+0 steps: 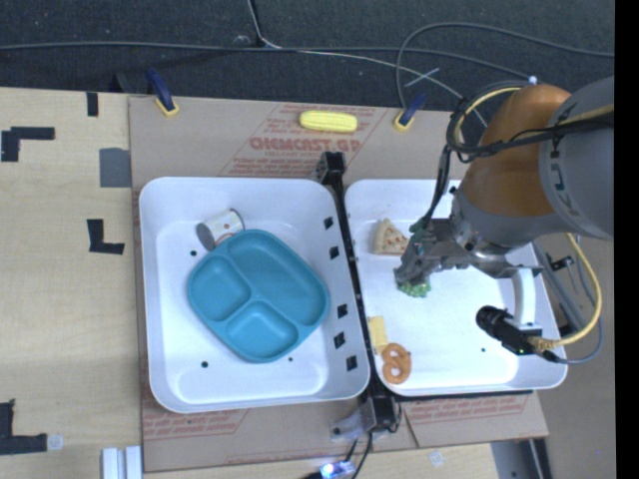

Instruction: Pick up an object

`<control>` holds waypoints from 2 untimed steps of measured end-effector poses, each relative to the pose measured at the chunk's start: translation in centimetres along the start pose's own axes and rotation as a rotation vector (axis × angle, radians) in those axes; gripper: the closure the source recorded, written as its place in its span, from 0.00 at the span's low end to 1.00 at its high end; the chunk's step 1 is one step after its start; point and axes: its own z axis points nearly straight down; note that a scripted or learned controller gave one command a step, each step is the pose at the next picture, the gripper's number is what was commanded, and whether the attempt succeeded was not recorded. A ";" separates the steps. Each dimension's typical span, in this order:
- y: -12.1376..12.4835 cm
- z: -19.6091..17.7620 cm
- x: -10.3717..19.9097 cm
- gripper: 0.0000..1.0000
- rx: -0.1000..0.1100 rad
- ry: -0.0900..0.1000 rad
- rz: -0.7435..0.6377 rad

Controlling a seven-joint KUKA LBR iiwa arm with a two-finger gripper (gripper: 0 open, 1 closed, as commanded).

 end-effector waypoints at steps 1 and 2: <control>-0.2 -0.6 4.7 1.00 -0.002 0.000 -0.001; 0.6 -1.5 10.4 1.00 -0.001 0.001 -0.002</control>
